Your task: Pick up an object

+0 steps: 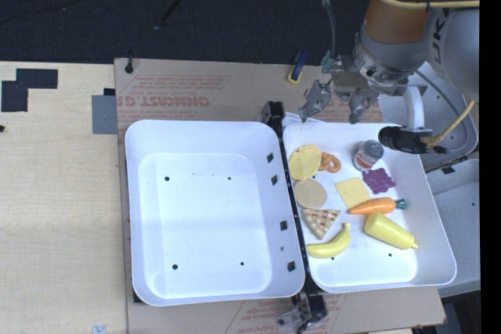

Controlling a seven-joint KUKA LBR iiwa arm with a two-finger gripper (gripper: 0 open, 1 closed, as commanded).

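Observation:
My gripper hangs above the far rim of the right bin, its two fingers spread open with nothing between them. Below it in that bin lie a yellow round slice, a small pretzel, a short can, purple grapes, a cheese square, a carrot, a tan round biscuit, a waffle wedge, a banana and a yellow pepper.
The left bin lies beside the right one, the two meeting at a black-clipped divider. Both rest on a cardboard sheet. A blue-and-yellow tool lies on the cardboard behind the gripper.

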